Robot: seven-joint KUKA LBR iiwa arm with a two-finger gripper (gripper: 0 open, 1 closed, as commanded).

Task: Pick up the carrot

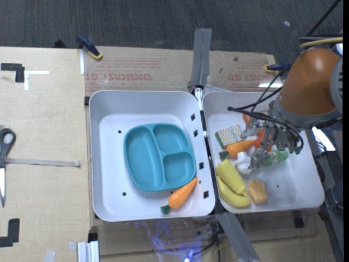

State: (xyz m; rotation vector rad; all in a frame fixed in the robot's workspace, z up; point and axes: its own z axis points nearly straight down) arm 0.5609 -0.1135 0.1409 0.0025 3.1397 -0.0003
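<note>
Beside the front right corner of the blue plate (158, 157), in the left bin (103, 108), the carrot (182, 195) lies slantwise, leafy end frontmost, leftward of the end effector (262, 149), which hangs well right of the plate, its open-or-closed state indiscernible.

Grey arm (334, 86) with orange band (black cables trailing beside).

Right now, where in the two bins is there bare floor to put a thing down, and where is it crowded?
Left bin: bare floor left of and above the blue divided plate; the carrot takes the lower right corner. Right bin: bare at lower right, beyond the banana. Its left half is crowded with toys under the hand.
</note>
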